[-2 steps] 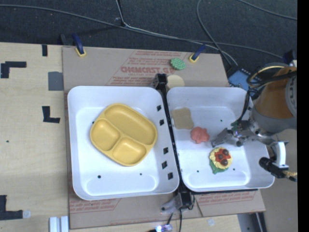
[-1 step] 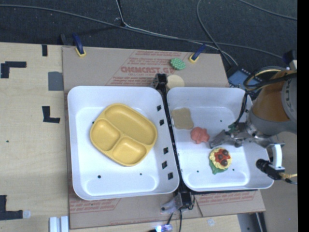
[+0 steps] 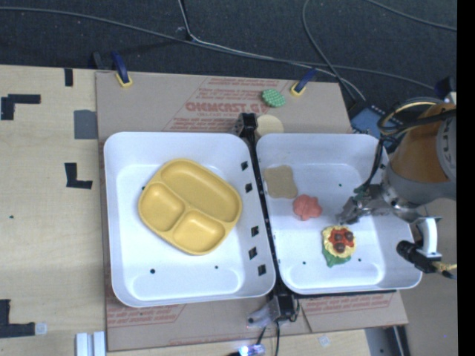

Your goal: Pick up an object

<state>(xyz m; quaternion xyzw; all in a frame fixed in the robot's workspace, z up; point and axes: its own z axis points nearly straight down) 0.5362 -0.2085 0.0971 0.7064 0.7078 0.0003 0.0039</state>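
Note:
In the right bin [image 3: 326, 150] lie three objects: a flat tan piece [image 3: 281, 182] near the divider, a pink lumpy toy [image 3: 306, 207] in the middle, and a yellow-green toy with red spots [image 3: 338, 244] toward the front. My gripper [image 3: 355, 209] reaches in from the right, low over the bin floor, just above and right of the yellow-green toy and to the right of the pink one. I see nothing between its fingers.
The left bin [image 3: 122, 199] holds a yellow divided plate [image 3: 189, 205]. A green knobbly object [image 3: 273, 97] and a pale round piece [image 3: 270, 124] sit on the cardboard behind the bins. Cables run across the dark floor at the back.

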